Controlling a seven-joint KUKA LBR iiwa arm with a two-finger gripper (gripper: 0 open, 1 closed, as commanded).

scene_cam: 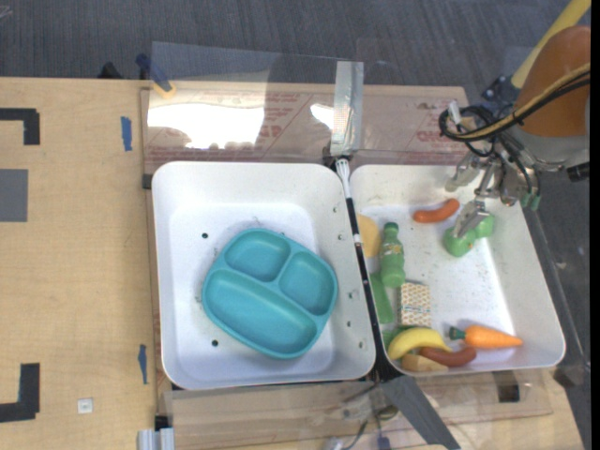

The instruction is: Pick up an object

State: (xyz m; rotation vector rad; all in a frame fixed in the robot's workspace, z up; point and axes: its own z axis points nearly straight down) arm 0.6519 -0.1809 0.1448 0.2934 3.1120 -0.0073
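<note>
- The green toy (462, 240) lay in the right bin (525, 293), in its far half and toward the right wall, on the white floor.
- Its long axis ran at a slant, from the near-left end up to the far-right end, and its upper end went under the silver fingertip.
- The gripper (480, 204) stood just above this upper end, so the toy lay down and a little to the left of the claw, toward me in the view.
- One finger seemed to touch the top of the green toy or to be very close over it; I could not tell which.
- I could not tell if the claw was open or closed, because the metal parts and cables overlapped, and I saw nothing clearly between the fingers.
- The orange sausage (436, 213) lay just beside, to the left of the claw, with its long axis nearly level, apart from the green toy.
- I judged that the coming move depended on this: the claw had to come down along the slant of the green toy and close across its short side, not along it.
- Farther away were the green bottle (391, 260) near the divider, and the carrot (490, 337) and the banana (415, 342) at the near wall.
- The teal plate (270, 292) was in the left bin (178, 251), well apart.
</note>
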